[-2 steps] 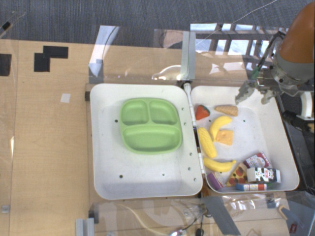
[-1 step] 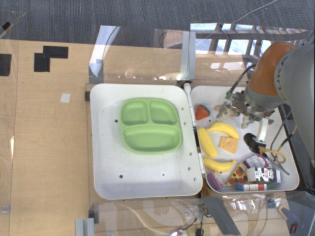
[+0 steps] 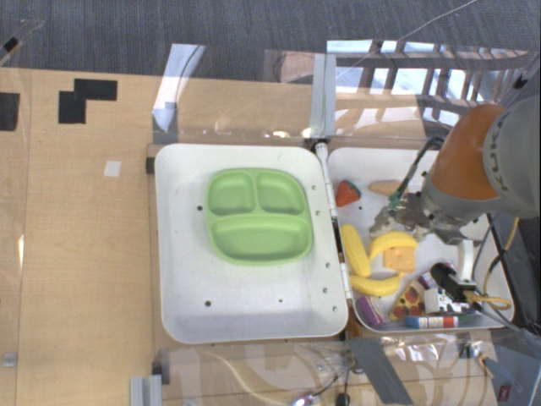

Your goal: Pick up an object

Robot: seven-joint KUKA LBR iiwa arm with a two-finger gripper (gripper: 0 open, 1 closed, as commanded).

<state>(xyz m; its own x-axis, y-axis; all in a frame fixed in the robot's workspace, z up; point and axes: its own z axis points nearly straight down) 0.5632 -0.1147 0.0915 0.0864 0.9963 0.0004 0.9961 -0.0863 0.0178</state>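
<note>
Your hand [image 3: 397, 220] hovers just above the curved yellow banana [image 3: 362, 265]; you cannot tell its grip state.

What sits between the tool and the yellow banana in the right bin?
Nothing visible does. The tool hangs just above the right bin's clutter, with the banana directly below and to its left, lying uncovered. An orange block lies beside it.

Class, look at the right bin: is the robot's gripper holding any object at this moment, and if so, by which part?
It cannot be told. The gripper sits low over the right bin, beside the bananas, with nothing visibly between its fingers.
</note>
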